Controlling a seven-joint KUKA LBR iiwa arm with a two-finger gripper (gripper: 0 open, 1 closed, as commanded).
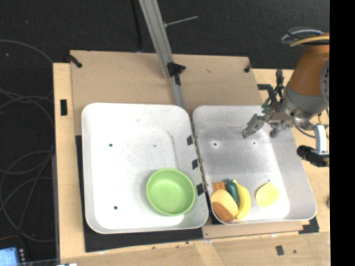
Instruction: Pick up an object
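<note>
My gripper (pixel 262 127) hangs over the upper right part of the right bin (pixel 233 143), with its two fingers spread open and nothing between them. Well below it, a cluster of toy food lies at that bin's front left: an orange-brown round piece (pixel 224 205), a yellow banana-like piece (pixel 243 201) and a dark green piece (pixel 232 191). To their right, on its own, rests a yellow round object (pixel 267 194). A green bowl (pixel 171 191) sits at the front right of the left bin (pixel 122 148).
A grey metal pole (pixel 158 35) slants up from the divide between the two bins at the back. Black clips (pixel 194 165) mark the seam where the bins meet. The arm's orange band (pixel 310 68) is at the right edge.
</note>
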